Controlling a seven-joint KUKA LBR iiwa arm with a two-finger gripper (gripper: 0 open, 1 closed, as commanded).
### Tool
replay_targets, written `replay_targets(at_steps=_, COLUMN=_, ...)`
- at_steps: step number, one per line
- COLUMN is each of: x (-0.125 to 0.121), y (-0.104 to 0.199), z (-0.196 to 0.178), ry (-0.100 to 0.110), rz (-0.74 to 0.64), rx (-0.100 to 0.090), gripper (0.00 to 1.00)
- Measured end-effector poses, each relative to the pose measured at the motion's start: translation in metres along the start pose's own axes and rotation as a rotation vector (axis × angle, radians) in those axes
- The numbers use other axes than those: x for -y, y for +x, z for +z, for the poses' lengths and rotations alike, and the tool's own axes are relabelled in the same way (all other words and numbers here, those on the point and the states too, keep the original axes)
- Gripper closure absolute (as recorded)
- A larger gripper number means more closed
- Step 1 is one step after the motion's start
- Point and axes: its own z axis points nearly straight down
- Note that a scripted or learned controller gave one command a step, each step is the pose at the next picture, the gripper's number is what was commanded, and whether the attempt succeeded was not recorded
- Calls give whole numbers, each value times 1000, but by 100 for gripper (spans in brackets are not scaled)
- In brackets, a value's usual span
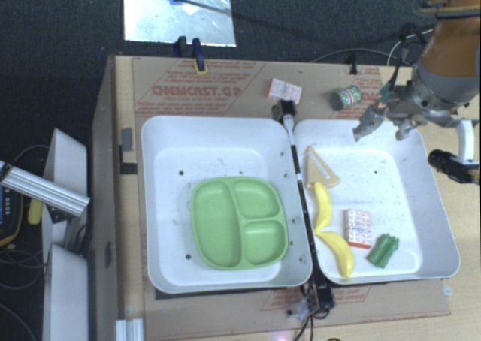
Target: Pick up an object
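In the right bin [421, 182] you see two smooth curved yellow bananas [331, 234], a red-and-white patterned packet [358, 227], a ridged green piece [382, 250] and a tan wedge [319, 168], all clustered low and left, leaving bare white floor toward the far wall. The gripper [387, 123] hovers above that far rim, fingers spread wide, holding nothing. The left bin [161, 182] holds a glossy green divided plate [239, 221].

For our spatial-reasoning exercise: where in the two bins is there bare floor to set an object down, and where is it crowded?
Free: the right bin's back and right floor, behind the red-patterned packet; the left bin's back strip behind the green divided plate. Crowded: the right bin's front-left, with two bananas, packet and green object.
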Motion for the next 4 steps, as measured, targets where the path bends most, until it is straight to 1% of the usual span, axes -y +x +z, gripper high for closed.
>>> replay_targets(at_steps=1, x=2, y=17, z=46, ry=0, rz=-2, rx=0, gripper=0)
replay_targets(at_steps=2, x=20, y=31, z=62, ry=1, rz=0, rx=0, gripper=0)
replay_targets(at_steps=3, x=24, y=28, z=161, ry=-6, rz=2, rx=1, gripper=0)
replay_targets(at_steps=4, x=32, y=27, z=164, ry=-19, rz=1, rx=0, gripper=0)
